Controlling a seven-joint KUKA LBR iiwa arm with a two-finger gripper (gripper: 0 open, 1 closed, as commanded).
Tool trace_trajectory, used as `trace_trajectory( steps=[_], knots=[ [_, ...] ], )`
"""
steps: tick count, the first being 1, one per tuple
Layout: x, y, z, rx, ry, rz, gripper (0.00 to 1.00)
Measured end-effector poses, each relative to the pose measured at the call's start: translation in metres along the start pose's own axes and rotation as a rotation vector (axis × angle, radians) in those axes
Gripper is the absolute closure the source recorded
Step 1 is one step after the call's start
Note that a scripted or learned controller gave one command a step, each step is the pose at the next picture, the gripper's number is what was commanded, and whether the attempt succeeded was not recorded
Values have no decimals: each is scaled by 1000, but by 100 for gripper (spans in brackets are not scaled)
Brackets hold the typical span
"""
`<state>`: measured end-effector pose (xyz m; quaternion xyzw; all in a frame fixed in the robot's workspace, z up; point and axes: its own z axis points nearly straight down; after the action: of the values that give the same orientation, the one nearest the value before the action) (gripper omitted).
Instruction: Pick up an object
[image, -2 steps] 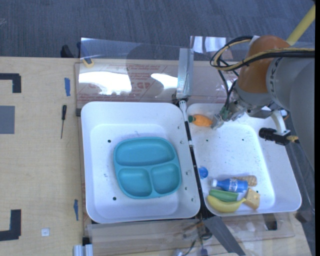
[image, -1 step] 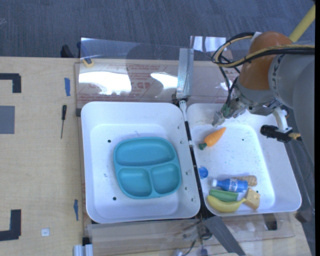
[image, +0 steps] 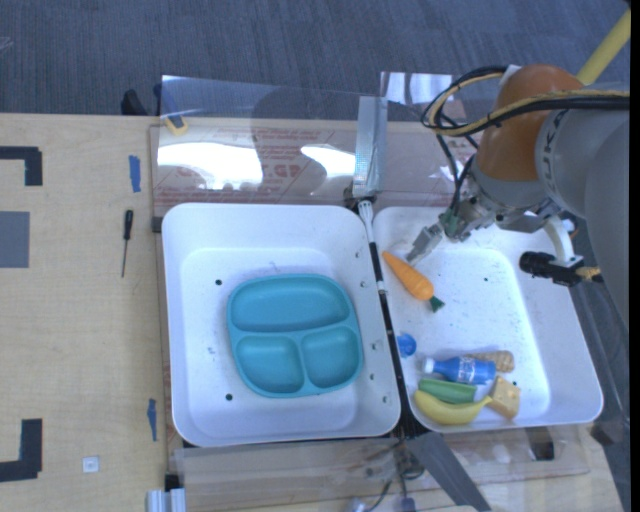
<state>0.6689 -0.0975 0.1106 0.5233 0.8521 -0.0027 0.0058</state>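
Observation:
In the right bin (image: 560, 400) an orange carrot (image: 411, 277) with a green stub lies near the left wall. My gripper (image: 420, 246) hangs just above and beyond the carrot's far end, at the bin's far left corner, with nothing seen in it. Toward the front of that bin sit a small blue cap (image: 405, 346), a blue-labelled bottle (image: 462, 369), a green vegetable (image: 450, 390), a yellow banana (image: 445, 409) and a tan wedge (image: 505, 397), packed close together.
The left bin (image: 190, 300) holds a teal divided plate (image: 295, 332). A metal divider (image: 368, 150) and a clear panel stand behind the bins. The arm's orange band (image: 525, 115) and cables hang over the right bin's far edge.

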Motion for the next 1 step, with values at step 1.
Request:
trace_trajectory(
  steps=[1],
  knots=[
    [11, -26, 24, -2, 10, 36, 0]
  ],
)
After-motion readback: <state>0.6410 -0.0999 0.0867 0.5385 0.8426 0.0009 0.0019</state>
